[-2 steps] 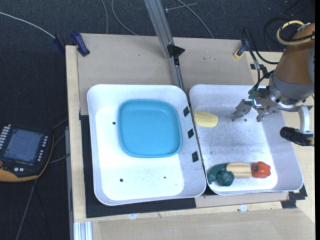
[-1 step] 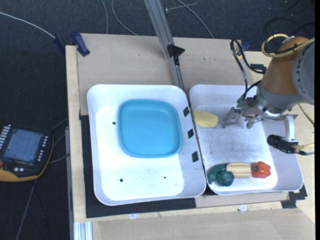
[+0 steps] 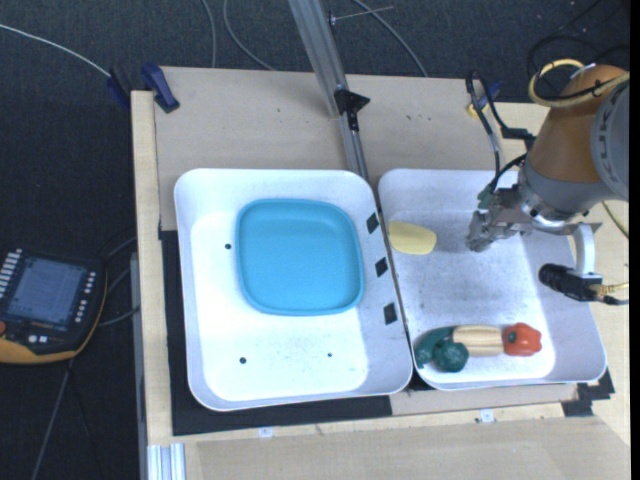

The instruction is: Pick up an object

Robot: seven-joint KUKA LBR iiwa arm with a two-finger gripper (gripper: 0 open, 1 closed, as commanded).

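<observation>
Fingers of the gripper [image 3: 487,234] are hanging low over the right bin [image 3: 455,298], too blurred to tell if spread or pressed; nothing is showing between them; the yellow lump [image 3: 412,238], likeliest target, is lying just beside, apart.

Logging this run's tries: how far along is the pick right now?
Done: the gripper is low in the right bin, near its back edge. In hand: nothing shows between its fingers. Left: the yellow piece lies to its left, and the green, tan and red items lie along the front wall, none lifted.
</observation>
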